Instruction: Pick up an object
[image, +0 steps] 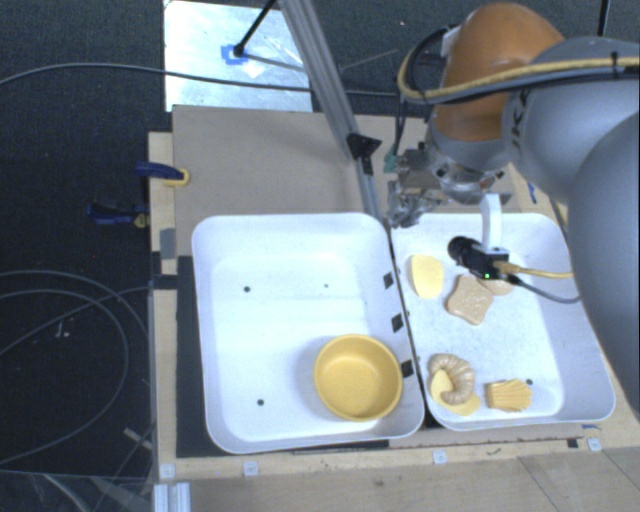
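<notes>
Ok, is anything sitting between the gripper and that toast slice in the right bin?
Nothing visible blocks it. The gripper is at the right bin's far left corner; the toast slice lies nearer the camera and to the right, with bare floor around it. The pale yellow piece lies beside that path.

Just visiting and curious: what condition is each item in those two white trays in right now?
Yellow bowl: upright, in the left bin.
Toast slice: flat, right bin.
Croissant: lying loose.
Yellow wedge: flat, near the divider.
Ridged yellow piece: lying flat.
Gripper: above the bins' far edge.

Blue clamps (160, 172) grip the bench's (260, 160) left edge, with grey cables (70, 340) looping across the floor.
</notes>
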